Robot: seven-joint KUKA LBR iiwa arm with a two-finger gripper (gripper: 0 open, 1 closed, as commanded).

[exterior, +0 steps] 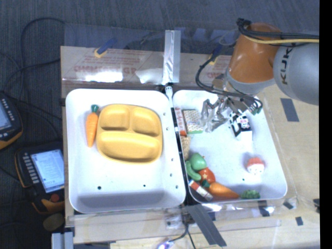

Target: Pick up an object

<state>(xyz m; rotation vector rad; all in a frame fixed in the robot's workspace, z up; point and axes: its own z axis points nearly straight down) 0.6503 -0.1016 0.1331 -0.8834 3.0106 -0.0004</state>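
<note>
My gripper hangs over the back part of the right bin, below the orange wrist band. Its metal fingers stand apart with nothing between them. Just left of it lies a small checked packet. To its right sits a black and white toy. Nearer the front are a red and white toy, a green toy vegetable, a red piece, an orange carrot and a small green piece.
The left bin holds a yellow divided plate and a second carrot along its left side. A raised rim separates the bins. Cables and a tablet lie off the bench at left.
</note>
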